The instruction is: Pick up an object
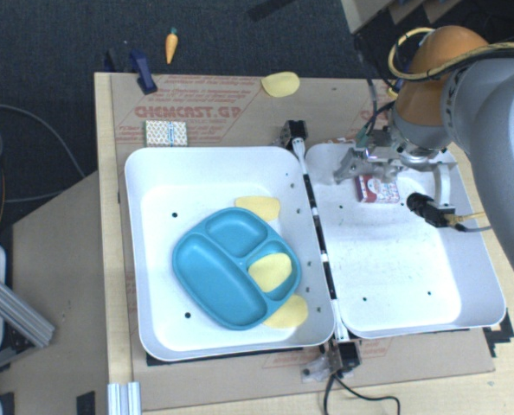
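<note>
— Item to pick?
— A small red-and-white packet (379, 188), at twelve o'clock in the right bin (413, 292), near its far wall.
— Gripper?
— The gripper (374, 164) sits directly over the packet; whether it grips, I cannot tell.
— Elsewhere?
— At nine o'clock, the left bin (153, 197) holds a blue divided tray (227, 266) with yellow pieces (272, 270).

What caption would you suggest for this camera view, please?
Gripper over a red-and-white packet in the right bin; blue divided plate in the left bin.
</note>
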Motion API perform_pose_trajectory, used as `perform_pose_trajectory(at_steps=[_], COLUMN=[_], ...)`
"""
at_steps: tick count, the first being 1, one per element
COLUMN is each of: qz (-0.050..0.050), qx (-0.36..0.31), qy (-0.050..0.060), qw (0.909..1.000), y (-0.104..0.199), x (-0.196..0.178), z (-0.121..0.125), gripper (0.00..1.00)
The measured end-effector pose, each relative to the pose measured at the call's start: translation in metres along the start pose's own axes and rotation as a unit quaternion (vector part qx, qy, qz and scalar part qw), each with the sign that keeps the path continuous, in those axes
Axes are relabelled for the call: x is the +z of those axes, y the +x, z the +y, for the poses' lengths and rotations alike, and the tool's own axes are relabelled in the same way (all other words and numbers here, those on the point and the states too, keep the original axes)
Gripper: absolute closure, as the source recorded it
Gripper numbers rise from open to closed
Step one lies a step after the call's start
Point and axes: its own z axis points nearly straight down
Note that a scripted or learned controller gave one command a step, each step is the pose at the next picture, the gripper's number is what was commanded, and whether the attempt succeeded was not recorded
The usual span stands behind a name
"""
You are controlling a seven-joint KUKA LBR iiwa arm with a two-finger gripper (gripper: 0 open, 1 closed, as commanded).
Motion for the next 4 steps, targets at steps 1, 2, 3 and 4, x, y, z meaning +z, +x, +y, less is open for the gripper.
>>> perform_pose_trajectory(at_steps=[1,2,3,4], qz=[-0.002,-0.002,0.001,-0.001], qx=[-0.001,-0.001,-0.001,0.000], qy=[-0.004,-0.003,-0.001,-0.001], qw=[1.0000,1.0000,1.0000,1.0000], y=[-0.001,-0.001,-0.004,0.003], x=[-0.012,-0.012,0.000,0.000], z=[0.002,0.002,-0.004,-0.002], gripper=[1.00,0.00,0.00,0.00])
